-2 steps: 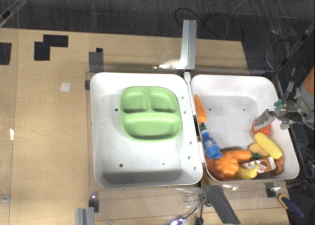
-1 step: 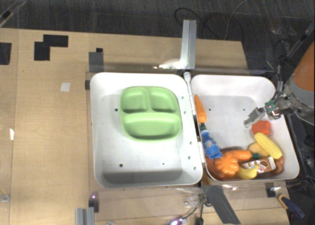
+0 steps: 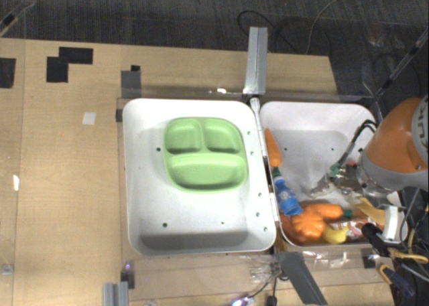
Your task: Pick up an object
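Note:
The right bin [image 3: 315, 130] holds a pile of small objects along its left and near sides. An orange carrot-like piece [image 3: 271, 149] lies against the left wall, with a blue bottle [image 3: 286, 197] just below it. Chunky orange toys [image 3: 310, 223] and a small yellow item [image 3: 335, 236] crowd the near edge. My gripper [image 3: 338, 179] hangs low over the bin's right half, just above and right of the orange toys, under the orange-banded wrist [image 3: 399, 147]. Nothing shows in its grasp.
The left bin [image 3: 144, 217] carries a green divided plate [image 3: 203, 153] in its far half. A grey metal post [image 3: 255, 60] stands behind the seam between the bins. Cables and brackets [image 3: 395, 258] cluster at the lower right.

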